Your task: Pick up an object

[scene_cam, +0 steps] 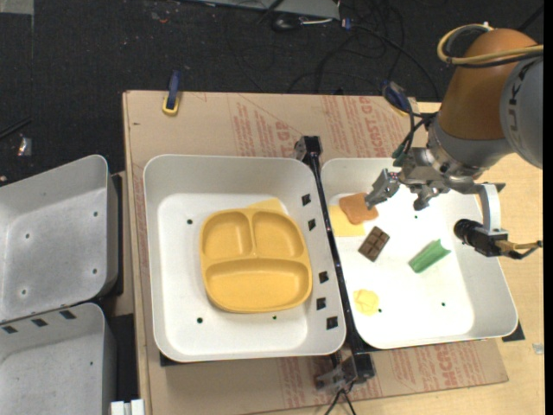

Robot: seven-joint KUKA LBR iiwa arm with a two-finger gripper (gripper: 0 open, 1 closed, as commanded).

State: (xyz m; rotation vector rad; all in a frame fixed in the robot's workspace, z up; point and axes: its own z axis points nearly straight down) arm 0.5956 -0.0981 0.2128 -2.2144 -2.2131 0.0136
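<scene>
Two white bins sit side by side on a cardboard-topped bench (pixel 259 115); the left bin (pixel 164 232) holds a yellow divided tray (pixel 256 259), roughly centred w/ its two small compartments toward the bench's far edge. A black divider strip (pixel 327 249) runs btwn the bins, and a blue clamp (pixel 173 92) grips the bench's far edge near the left corner. Off the bench's left edge lie white perforated panels (pixel 52 223) on dark floor, w/ cables (pixel 346 15) past the far edge.
</scene>
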